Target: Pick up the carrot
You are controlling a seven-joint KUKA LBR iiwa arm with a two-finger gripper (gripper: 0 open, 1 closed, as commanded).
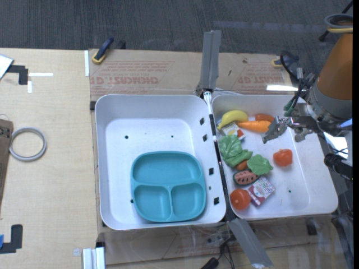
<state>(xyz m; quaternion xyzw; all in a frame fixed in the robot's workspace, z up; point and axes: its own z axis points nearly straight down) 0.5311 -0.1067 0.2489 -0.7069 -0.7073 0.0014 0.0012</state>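
The hand [275, 132] hangs over the right bin [314, 203], near its far wall, and whether it is wide or narrow I cannot tell, since its tip is small and dark against the white floor. Nothing shows held in it.

The carrot [255, 125] lies just to the hand's left as the camera sees it, on the bin floor near the far wall, apart from the hand or barely short of it. Its long axis runs roughly across the picture, a little tilted. The thick orange end is toward the hand and the narrower end points away, toward the banana [232, 117], where a pale scrap [240, 133] sits near its tip; I cannot make out what that scrap is.

The main risk, as I judge it, is crowding. The banana lies just past the carrot's far end, and a red piece [263, 117] sits right behind it against the wall. A descent slightly off line could land on the red piece or push the carrot into the banana. Closing along the long axis instead of across it would likely let the carrot squirt out. The green leafy toy [231, 148], nearer the camera than the carrot, adds clutter, while the tomato [283, 157] sits below the hand, apart from the carrot.
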